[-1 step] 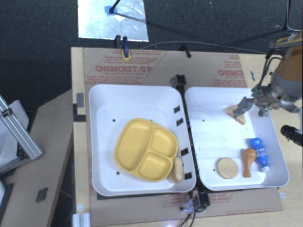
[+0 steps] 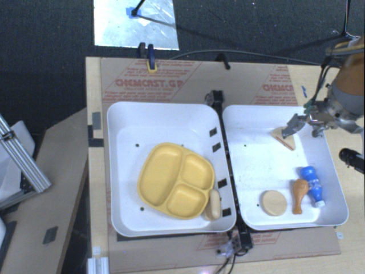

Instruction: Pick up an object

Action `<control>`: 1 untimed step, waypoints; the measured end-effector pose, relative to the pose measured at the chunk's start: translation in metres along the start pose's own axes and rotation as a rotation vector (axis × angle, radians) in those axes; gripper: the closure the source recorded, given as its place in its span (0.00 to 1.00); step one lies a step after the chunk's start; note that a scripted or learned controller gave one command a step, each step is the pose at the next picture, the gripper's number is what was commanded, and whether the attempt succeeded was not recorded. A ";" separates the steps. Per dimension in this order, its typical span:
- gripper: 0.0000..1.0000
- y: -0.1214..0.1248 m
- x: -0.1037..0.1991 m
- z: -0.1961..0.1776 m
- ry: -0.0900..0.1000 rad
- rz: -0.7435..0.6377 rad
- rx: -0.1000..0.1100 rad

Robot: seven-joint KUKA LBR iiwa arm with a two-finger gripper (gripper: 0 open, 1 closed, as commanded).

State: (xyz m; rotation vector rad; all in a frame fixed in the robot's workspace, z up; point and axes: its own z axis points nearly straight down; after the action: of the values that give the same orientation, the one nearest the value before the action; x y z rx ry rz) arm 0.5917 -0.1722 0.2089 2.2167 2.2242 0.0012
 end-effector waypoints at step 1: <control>0.00 0.002 -0.004 0.042 0.000 0.002 0.001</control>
State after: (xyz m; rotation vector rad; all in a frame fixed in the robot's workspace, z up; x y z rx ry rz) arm 0.5940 -0.1765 0.1667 2.2193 2.2230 -0.0005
